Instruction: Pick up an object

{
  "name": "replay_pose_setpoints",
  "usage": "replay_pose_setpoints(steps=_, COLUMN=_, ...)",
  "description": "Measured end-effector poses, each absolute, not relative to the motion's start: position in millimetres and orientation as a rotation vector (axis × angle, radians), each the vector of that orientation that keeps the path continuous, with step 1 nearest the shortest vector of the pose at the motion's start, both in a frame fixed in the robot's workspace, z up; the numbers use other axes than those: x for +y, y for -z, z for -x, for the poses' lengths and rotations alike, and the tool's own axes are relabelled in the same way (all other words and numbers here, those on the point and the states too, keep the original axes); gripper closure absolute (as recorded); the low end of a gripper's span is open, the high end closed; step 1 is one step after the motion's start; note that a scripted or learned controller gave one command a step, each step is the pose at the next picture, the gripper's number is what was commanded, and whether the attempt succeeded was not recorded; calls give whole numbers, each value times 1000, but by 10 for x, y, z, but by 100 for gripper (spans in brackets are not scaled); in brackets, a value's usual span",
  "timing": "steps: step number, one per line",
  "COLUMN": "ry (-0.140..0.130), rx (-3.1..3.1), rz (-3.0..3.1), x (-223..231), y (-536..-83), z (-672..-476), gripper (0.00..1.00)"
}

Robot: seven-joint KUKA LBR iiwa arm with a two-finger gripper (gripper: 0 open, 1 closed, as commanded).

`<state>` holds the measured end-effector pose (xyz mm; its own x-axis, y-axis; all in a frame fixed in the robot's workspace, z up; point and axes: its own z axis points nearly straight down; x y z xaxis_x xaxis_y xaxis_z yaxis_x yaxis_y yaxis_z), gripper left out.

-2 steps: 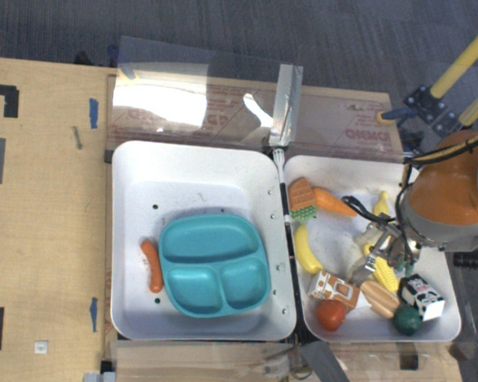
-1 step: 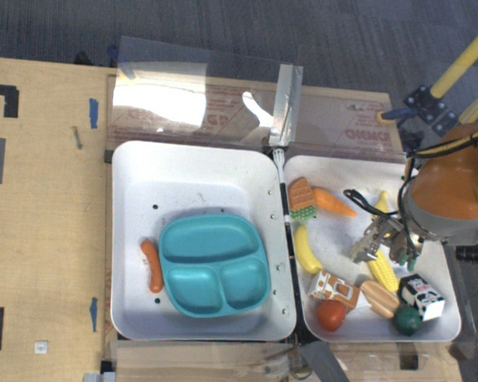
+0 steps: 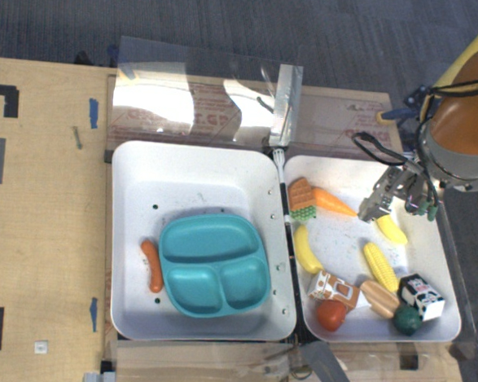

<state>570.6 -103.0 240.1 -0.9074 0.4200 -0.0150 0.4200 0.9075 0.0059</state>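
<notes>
We are looking down on a worktop [image 3: 33,212] carrying two white bins, and the end effector [image 3: 377,205] is hanging over the upper part of the right bin [image 3: 447,311], reaching in from the right. How it is set we cannot tell, since the tip is a blur of grey. No object is showing in its grip, so we are judging the approach step to be in hand, with the pick not yet made. The candidates are lying below it: a carrot [image 3: 334,202] just beside the tip on its left, a small yellow piece [image 3: 392,229] just below it, a corn cob [image 3: 380,266] nearer the front, a banana [image 3: 305,248] along the bin's left wall, and a tomato [image 3: 331,315] at the front edge. The left bin [image 3: 134,166] is holding a teal divided tray [image 3: 214,264] with a sausage [image 3: 151,265] beside it. For the next move, we are expecting a descent onto the carrot or the yellow piece, centred so that neighbours are not nudged away.
</notes>
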Motion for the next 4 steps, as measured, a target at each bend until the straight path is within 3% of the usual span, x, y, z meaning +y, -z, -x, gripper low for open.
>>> replay_pose_setpoints(steps=1, ry=0, rx=3108, rz=-456, x=-1440, y=-971, z=-5466, gripper=100)
replay_pose_setpoints(steps=2, ry=-1, rx=3105, rz=-390, x=-1780, y=-896, z=-5770, gripper=100)
replay_pose_setpoints(steps=3, ry=0, rx=3107, rz=-390, x=-1780, y=-888, z=-5765, gripper=0)
replay_pose_setpoints(steps=4, ry=2, rx=3092, rz=-387, x=-1780, y=-1027, z=-5806, gripper=100)
